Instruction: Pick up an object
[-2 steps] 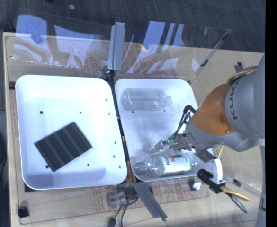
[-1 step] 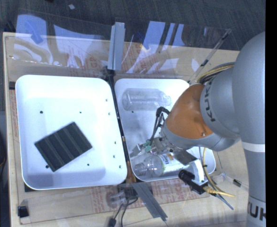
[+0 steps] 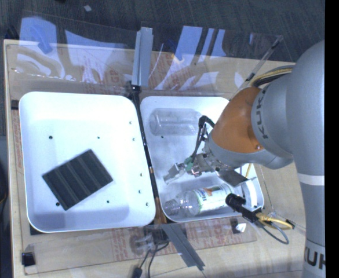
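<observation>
Bottles are the likely targets: a clear labelled bottle (image 3: 201,200) lies on its side at the near edge of the right bin (image 3: 157,112), and the gripper (image 3: 181,169) hangs just above it; whether it is open or closed cannot be told. Smooth and round, that bottle could roll or slip away. Farther back lies another clear bottle (image 3: 174,122), hard to make out against white, and the arm (image 3: 256,126) hides part of the bin.

We had one fixed camera above the bench (image 3: 70,253), looking down at a slant. It took in both white bins, left bin (image 3: 36,114) and right bin (image 3: 157,106), at middling range; the arm (image 3: 285,120) entered from frame right.
</observation>
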Tool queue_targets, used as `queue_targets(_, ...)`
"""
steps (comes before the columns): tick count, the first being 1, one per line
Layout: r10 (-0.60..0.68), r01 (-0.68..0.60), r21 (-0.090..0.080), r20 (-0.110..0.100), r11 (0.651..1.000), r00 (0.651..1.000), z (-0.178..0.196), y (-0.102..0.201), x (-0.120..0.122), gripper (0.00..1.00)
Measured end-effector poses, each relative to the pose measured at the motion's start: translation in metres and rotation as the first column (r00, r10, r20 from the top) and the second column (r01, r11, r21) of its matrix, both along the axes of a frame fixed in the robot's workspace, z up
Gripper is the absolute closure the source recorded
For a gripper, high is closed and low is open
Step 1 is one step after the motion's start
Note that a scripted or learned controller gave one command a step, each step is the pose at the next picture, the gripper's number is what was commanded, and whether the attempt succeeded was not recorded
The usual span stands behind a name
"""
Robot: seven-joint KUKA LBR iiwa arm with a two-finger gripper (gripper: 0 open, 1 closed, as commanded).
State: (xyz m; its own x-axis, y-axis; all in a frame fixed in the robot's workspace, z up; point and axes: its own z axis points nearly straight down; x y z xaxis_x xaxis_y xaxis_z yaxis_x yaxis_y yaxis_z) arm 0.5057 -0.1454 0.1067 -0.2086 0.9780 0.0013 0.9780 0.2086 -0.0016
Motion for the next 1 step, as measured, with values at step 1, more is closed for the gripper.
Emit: queue_targets(1, 0.05, -0.05, 0.0, 0.0, 0.999, 0.999, 0.031, -0.0294, 0.0385, 0.0)
